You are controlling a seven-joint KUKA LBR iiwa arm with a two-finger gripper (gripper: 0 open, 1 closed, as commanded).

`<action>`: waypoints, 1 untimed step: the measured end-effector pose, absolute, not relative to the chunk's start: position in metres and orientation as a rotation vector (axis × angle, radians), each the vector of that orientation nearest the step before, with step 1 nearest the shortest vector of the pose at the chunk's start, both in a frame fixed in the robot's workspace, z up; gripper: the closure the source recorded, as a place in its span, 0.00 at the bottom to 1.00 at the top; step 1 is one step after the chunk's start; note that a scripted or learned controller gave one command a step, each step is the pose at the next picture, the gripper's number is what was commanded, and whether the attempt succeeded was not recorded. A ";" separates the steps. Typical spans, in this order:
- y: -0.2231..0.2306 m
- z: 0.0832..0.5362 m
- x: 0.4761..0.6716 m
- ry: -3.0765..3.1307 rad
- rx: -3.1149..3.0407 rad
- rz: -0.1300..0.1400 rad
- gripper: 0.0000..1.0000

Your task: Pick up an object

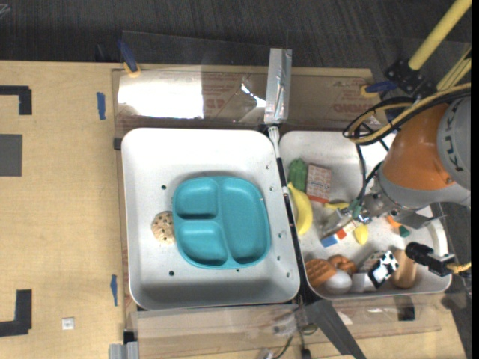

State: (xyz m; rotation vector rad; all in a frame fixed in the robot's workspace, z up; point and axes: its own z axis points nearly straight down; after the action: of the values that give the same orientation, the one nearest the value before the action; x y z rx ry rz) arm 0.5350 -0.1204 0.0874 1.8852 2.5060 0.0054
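The gripper [358,214] is down in the right bin [333,142], among a crowd of small objects; whether it is clenched or released cannot be told, and nothing is seen grasped in it. Just below it lies a small yellow piece [361,235], with a blue and orange block [331,236] slightly to its left. Further left, a banana [302,209] lies along the bin's left wall, a green item [298,173] above it and a printed card [319,179] beside that. Below the gripper, near the bin's lower edge, sit a brown pastry-like item [326,269], a white egg shape [339,280] and a black and white object [383,266]. Well to the left, the other bin [150,155] carries a teal divided plate [222,220] with a cookie [163,226] touching its left rim. Both bins rest on the surface [52,200].
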 end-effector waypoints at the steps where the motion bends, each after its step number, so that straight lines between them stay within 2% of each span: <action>1: -0.121 0.099 0.537 2.499 1.882 0.010 1.00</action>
State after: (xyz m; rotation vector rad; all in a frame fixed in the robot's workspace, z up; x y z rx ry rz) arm 0.5374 -0.1211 0.0994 1.8823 2.4990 0.0097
